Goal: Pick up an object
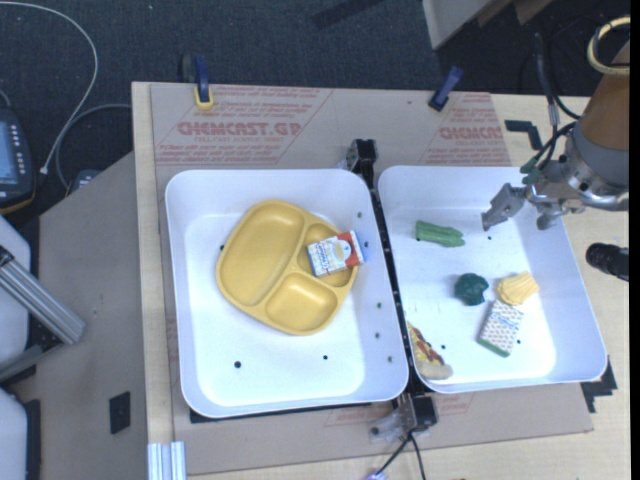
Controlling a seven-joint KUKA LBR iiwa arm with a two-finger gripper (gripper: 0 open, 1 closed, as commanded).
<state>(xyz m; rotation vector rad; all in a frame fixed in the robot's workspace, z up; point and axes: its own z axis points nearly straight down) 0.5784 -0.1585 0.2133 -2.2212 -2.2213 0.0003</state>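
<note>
My gripper [523,213] hangs over the back right part of the right bin [570,358], its two fingers spread open with nothing between them. A green pickle-shaped piece [438,233] lies to its left. Nearer the front sit a dark green round piece [471,288], a yellow corn piece [517,288] and a white and green packet [500,327]. A small tan and red item [428,353] rests in that bin's front left corner. In the left bin [200,368] a yellow divided plate [270,268] carries a small carton [333,254].
A ridge with a black clamp [362,152] separates the two bins. Cardboard [300,118] lies under both. Blue clips [203,78] hold its back edge. The arm's grey and orange wrist [605,138] stands above the right bin's back right corner.
</note>
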